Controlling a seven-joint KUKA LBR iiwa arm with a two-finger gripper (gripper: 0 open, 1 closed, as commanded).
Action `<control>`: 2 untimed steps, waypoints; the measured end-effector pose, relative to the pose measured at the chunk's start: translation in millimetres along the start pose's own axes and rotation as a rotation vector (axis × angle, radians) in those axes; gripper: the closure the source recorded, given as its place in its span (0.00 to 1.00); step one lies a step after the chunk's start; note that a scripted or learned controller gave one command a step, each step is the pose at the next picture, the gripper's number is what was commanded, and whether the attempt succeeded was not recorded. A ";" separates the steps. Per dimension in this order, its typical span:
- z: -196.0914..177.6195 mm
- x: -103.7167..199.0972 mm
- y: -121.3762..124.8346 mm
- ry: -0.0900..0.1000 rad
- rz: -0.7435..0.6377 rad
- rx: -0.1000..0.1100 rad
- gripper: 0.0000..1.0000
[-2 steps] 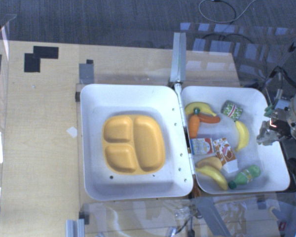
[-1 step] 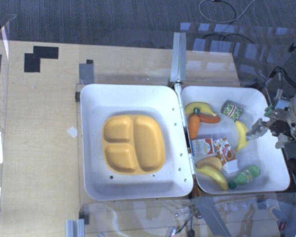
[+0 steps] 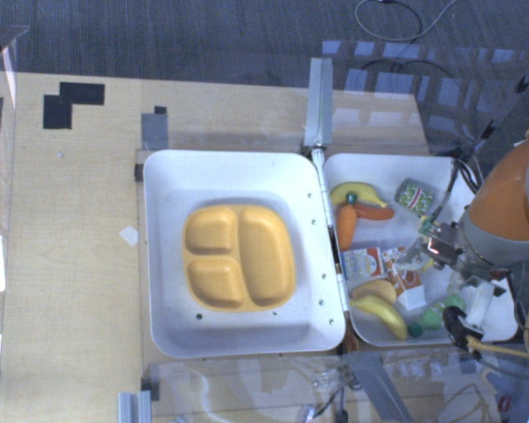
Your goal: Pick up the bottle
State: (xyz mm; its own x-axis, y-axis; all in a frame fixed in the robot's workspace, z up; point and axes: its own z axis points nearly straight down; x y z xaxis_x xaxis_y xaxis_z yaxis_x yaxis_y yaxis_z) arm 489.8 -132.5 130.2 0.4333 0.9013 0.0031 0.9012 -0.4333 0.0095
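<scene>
The bottle (image 3: 432, 316) is green and lies on its side near the front edge of the right bin (image 3: 381, 162), beside a banana (image 3: 383, 315). My gripper (image 3: 434, 243) hangs over the middle right of that bin, above and slightly behind the bottle, at the end of the grey arm with its orange band (image 3: 511, 203). The wrist hides much of the bin's right side. Nothing shows as held.
The right bin also holds a second banana (image 3: 357, 192), a carrot (image 3: 346, 226), a red chili (image 3: 373, 211), a green packet (image 3: 414, 195) and small cartons (image 3: 363, 263). A yellow divided plate (image 3: 240, 256) lies in the left bin (image 3: 167, 236). Cables hang by the arm.
</scene>
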 end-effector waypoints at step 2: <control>23.3 40.5 -7.9 0.009 -0.057 -0.027 1.00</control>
State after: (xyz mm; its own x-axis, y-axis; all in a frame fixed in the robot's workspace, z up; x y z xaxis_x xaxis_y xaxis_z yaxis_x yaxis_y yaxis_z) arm 500.4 -92.6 106.9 0.3811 0.9245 0.0104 0.9237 -0.3812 0.0368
